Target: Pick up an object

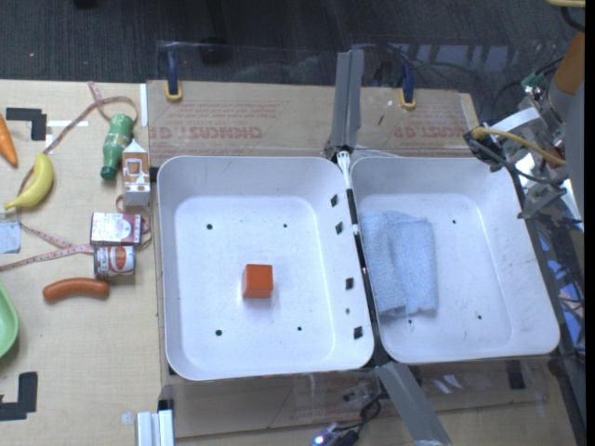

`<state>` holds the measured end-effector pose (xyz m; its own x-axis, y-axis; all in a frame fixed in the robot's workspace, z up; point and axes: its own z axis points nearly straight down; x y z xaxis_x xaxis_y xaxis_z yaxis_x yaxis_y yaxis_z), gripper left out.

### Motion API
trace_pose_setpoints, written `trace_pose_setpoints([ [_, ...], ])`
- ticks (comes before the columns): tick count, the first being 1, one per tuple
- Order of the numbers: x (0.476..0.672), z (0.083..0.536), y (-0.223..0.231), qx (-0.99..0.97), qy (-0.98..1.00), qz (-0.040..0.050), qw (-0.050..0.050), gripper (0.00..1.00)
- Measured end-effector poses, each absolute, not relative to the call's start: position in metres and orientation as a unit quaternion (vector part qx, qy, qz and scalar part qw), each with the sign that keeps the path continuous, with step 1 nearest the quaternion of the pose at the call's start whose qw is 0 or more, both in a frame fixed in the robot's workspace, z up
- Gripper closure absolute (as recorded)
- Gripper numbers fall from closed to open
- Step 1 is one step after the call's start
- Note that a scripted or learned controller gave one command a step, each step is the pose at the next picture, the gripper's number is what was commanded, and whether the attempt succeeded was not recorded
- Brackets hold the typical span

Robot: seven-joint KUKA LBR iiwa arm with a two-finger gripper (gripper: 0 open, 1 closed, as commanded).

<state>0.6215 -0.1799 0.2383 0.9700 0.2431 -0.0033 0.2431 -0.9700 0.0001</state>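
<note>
Nearest to the camera are the front rims of the two bins. In the left bin (177,342) one orange block (258,281) lies alone on the floor, a little nearer to the front than the middle, and it touches no wall. In the right bin (521,342) there is a folded pale blue towel (400,263), lying flat against the left side, just beside the divider between the bins.

On the wooden bench to the left of the bins lie small toy foods: a sausage (76,290), a can (115,261), a small box (116,228), then farther a banana (33,182), a carton (136,177) and a green bottle (115,142).

Behind the bins is a cardboard sheet (251,119) held by two clamps.

At the far right edge a part of the arm (572,91) is seen with yellow cables, beyond the back right corner of the right bin. Whether the gripper is released or clenched, I cannot tell. The orange block is well apart from this part of the arm: the whole right bin with the towel lies between them, and nothing touches the block.
</note>
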Motion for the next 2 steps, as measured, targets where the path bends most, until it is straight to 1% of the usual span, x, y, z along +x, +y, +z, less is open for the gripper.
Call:
trace_pose_setpoints([
  [1, 0.622, 0.245, -0.178, 0.992, 0.126, -0.0049, 0.0, 1.0],
  [2, 0.627, 0.092, -0.174, 0.994, 0.106, -0.001, 0.0, 1.0],
])
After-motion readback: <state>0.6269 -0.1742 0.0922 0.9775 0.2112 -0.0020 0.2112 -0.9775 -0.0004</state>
